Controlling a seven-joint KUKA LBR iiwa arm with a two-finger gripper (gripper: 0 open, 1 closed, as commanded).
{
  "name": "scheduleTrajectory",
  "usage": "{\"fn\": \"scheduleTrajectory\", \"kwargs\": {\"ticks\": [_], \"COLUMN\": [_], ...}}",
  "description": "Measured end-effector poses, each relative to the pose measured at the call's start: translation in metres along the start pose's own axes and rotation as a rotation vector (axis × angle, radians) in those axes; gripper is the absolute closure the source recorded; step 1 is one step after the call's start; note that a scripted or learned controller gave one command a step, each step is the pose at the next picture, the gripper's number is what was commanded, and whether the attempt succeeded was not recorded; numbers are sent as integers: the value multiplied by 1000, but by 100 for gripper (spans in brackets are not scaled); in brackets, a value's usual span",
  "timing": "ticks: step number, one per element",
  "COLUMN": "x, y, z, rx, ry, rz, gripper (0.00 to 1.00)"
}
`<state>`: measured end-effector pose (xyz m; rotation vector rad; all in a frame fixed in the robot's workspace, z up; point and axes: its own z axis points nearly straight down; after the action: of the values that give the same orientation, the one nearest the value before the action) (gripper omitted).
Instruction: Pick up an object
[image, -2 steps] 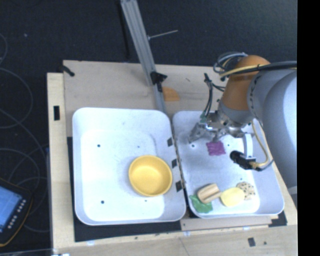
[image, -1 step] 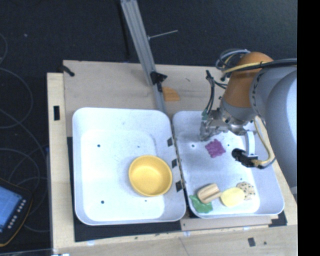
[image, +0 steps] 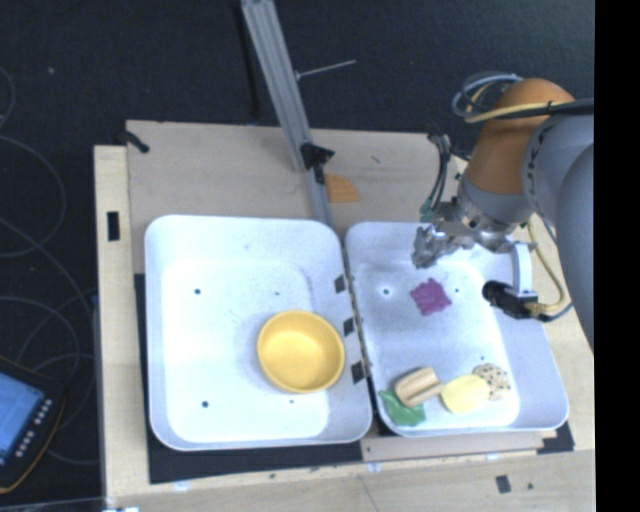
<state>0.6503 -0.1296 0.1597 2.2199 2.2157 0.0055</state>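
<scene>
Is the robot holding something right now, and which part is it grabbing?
No, nothing is held. The tool hangs over the right bin, above the purple object, which lies apart on the bin floor.

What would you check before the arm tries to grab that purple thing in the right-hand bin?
1. Purple object lies alone, apart from other items: ok.
2. Gripper sits above and just behind it, not yet around it: ok.
3. Nothing between the fingers already: cannot tell.
4. Fingers open enough: cannot tell.
5. Tan block, yellow piece and green scrap stay clustered at the near wall, clear of the path: ok.
6. Yellow bowl in the left bin, out of the way: ok.
</scene>
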Motion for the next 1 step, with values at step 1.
{"fn": "scheduleTrajectory", "kwargs": {"ticks": [1], "x": [-1], "y": [2], "z": [-55], "rx": [-1], "ry": [0], "rz": [-5], "gripper": [100]}}
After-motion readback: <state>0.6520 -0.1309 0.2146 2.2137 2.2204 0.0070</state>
